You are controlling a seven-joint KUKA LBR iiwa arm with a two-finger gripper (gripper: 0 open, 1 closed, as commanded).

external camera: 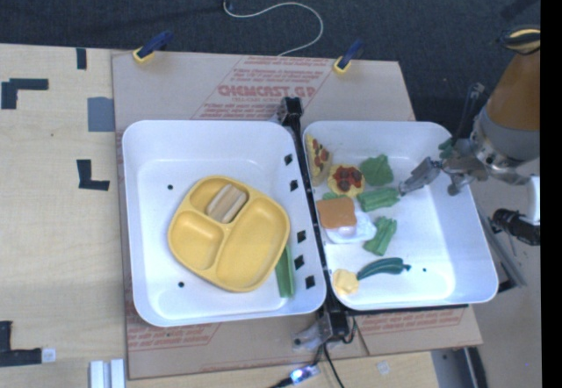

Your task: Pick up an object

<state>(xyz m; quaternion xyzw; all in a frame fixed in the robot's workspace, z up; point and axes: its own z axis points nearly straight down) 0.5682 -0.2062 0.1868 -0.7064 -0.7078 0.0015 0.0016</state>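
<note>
So the tool is hanging over the right bin, up near its far right side, and it's got nothing in it. Can't tell from here how wide it's open, it's just a grey blob at this angle.

Closest thing to it is the green block, just off the tip toward the left bin. A bit beyond that there's another green piece, a red-and-yellow piece, and the little burger. Nearer the front edge sit a green pepper-looking thing and a yellow chunk.

I'd guess it's all plastic play food: light, stiff, kinda slick, nothing breakable. The green block looks like the easy pick, pinch it across the short sides at the middle. Stuff is crowded there though, so neighbours could get nudged.

The yellow divided plate is way over in the left bin.
</note>
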